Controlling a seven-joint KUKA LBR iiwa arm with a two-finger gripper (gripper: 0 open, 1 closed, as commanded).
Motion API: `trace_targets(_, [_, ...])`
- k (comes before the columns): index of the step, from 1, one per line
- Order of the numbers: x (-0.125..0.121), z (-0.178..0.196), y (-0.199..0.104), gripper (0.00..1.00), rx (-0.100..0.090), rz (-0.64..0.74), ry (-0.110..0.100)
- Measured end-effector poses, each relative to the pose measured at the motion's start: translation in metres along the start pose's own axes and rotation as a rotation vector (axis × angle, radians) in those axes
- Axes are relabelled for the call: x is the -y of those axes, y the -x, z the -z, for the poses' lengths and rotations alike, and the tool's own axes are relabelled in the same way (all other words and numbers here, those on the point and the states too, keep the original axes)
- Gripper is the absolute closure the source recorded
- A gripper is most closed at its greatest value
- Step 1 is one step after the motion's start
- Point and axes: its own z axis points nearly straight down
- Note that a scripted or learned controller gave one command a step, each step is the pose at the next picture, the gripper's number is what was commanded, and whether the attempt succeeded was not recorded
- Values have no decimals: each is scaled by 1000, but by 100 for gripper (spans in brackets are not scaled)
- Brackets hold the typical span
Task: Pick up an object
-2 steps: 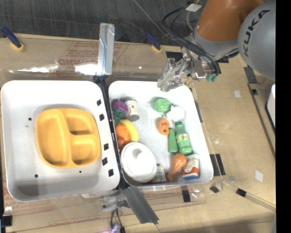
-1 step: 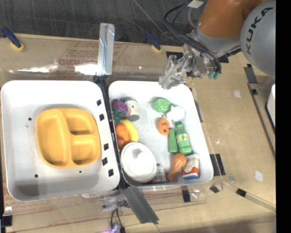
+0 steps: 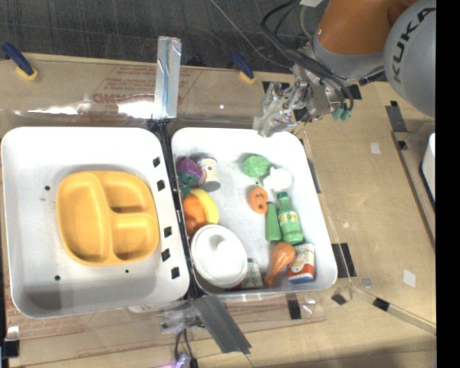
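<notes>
Now hovering at the right bin's (image 3: pixel 316 181) far edge: end effector (image 3: pixel 280 116), finger state unreadable. Nearest below, toward the worktop's front: green toy (image 3: pixel 256 165).

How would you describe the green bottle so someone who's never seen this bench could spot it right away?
Start at the right bin, the one crowded with toy food, next to the left bin with the yellow tray. Look along its right side, just below a small white piece. The green bottle lies there lengthwise, with a pale label; unlike the plain green stick touching its left side, it has a neck and cap.
</notes>
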Motion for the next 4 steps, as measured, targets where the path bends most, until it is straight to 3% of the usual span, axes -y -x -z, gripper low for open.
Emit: trace_targets(4, [-2, 47, 6, 100, 22, 7, -10])
